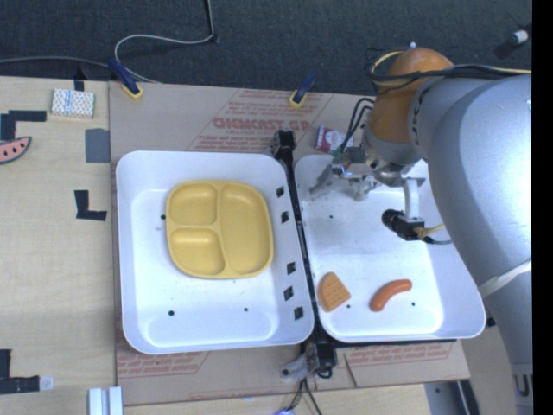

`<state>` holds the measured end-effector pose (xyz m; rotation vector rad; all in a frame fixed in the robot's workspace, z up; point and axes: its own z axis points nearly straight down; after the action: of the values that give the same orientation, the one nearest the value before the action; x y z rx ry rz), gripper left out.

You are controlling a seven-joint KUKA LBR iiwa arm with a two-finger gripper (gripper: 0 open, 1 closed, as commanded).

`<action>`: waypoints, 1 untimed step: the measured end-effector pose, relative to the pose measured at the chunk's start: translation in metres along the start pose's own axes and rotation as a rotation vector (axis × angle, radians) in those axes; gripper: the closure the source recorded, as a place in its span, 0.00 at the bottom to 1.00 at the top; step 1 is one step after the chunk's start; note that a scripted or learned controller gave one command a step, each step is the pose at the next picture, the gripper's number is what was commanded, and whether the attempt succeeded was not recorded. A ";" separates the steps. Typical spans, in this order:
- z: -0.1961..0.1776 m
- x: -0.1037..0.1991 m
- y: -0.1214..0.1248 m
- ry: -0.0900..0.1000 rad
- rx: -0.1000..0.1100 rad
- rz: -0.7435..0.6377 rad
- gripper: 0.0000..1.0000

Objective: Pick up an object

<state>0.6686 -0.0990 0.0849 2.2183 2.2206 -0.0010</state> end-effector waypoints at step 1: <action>0.000 0.005 0.000 0.000 0.001 0.000 0.00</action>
<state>0.6683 -0.0945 0.0848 2.2190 2.2208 -0.0030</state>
